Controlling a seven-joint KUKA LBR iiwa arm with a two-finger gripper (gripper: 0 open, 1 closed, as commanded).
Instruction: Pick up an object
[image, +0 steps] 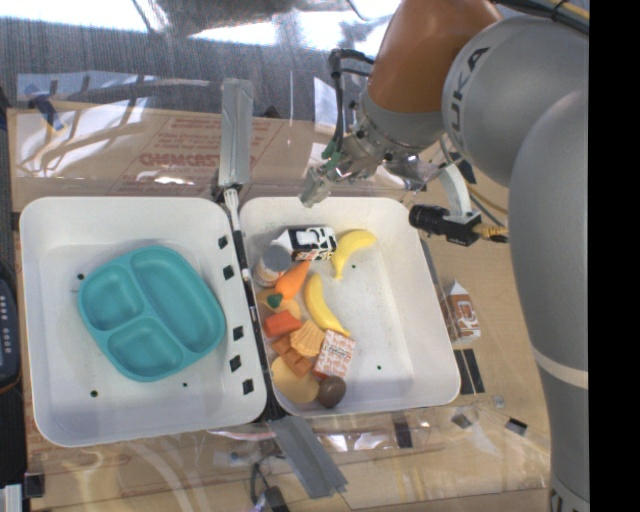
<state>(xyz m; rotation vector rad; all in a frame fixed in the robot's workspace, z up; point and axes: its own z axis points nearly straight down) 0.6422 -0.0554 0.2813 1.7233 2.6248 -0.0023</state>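
Filling the upper right of the frame, the arm (520, 110) hangs its gripper (318, 186) over the right bin's (400, 330) top edge; finger state cannot be told. Left bin (50, 300) holds a teal plate (150, 312). Two bananas (350, 248), a carrot (293, 278) and small foods cluster along the right bin's left side.

Big raised letters on the grey arm (500, 90) spell part of "KUKA" — just "UKA" can be read. Red letters show on the clear sheet (180, 155) behind the bins — too blurry to read. The small packet (335, 354) has print too tiny to make out.
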